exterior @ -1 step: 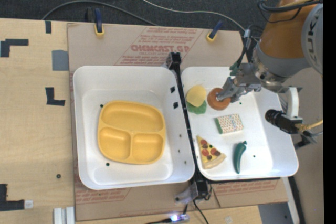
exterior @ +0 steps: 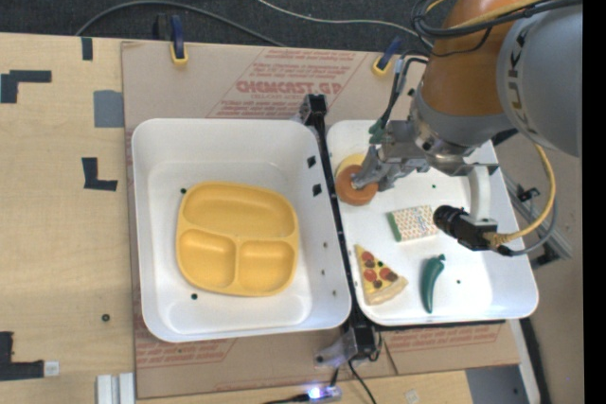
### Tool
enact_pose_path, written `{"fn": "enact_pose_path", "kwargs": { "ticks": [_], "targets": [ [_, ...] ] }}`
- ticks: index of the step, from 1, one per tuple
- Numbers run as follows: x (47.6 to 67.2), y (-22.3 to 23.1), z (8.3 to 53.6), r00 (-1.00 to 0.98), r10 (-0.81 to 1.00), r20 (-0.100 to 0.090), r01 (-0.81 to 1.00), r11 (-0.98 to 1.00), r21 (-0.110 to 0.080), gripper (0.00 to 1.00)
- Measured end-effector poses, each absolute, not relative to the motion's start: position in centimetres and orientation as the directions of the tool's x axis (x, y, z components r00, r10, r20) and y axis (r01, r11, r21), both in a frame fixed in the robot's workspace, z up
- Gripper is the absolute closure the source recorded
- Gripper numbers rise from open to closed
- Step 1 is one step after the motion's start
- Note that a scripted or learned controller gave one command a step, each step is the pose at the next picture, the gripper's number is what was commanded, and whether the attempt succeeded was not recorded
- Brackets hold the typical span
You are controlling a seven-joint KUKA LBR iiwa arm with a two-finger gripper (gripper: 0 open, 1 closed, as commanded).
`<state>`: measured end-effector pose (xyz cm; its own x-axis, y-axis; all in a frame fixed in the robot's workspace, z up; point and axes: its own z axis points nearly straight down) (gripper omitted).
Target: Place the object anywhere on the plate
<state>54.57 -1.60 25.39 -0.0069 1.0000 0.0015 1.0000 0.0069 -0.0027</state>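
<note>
A yellow three-compartment plate (exterior: pixel 237 236) lies in the left bin (exterior: pixel 151 156) with nothing on it. In the right bin (exterior: pixel 511 298) an orange-brown donut (exterior: pixel 356 185) sits near the left wall. My gripper (exterior: pixel 371 167) is low over the donut, right at its top edge, and the arm covers much of the bin's back. A dotted white-and-green block (exterior: pixel 411 223), a pizza slice (exterior: pixel 377 274) and a dark green pepper (exterior: pixel 432 281) lie further forward in the same bin.
The wall between the two bins (exterior: pixel 329 203) runs just left of the donut. A black cylinder on a yellow cable (exterior: pixel 464 229) hangs from the arm above the right bin. Cardboard and blue-yellow clamps (exterior: pixel 177 41) lie behind the bins.
</note>
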Motion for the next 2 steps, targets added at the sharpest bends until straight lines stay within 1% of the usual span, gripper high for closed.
{"fn": "enact_pose_path", "kwargs": {
  "ticks": [2],
  "targets": [
    [55.7,8.6,25.5,-0.007,1.000,0.000,1.000,0.007,-0.002,1.00]
  ]
}}
